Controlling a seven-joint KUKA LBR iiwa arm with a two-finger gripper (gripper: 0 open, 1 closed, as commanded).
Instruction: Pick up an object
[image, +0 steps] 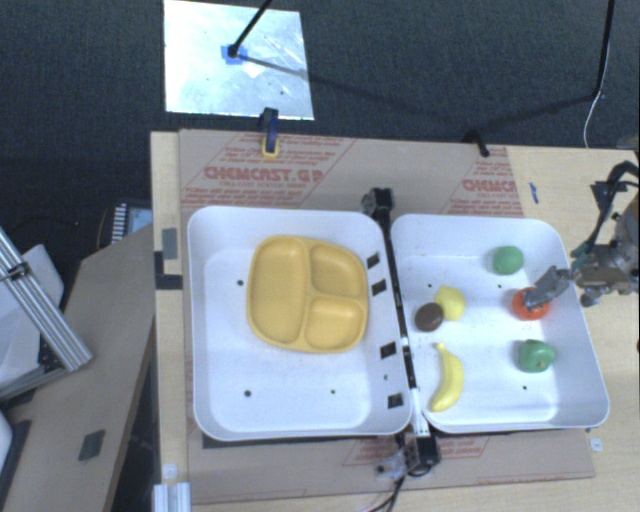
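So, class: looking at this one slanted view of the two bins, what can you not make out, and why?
- End effector: blurred at the right edge; whether it is open or shut is unclear.
- Red item: partly covered by the end effector, so its kind and any contact are unclear.
- Arm: cut off by the right edge.
- Brown item beside the lemon: too small to identify.

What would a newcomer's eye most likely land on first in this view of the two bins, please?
Probably the yellow divided plate, lying alone in the left bin. Next comes the toy food scattered in the right bin: a banana near its front left, a lemon touching a brown piece, and two green fruits. At the right edge, the gripper hovers over a red-orange piece.
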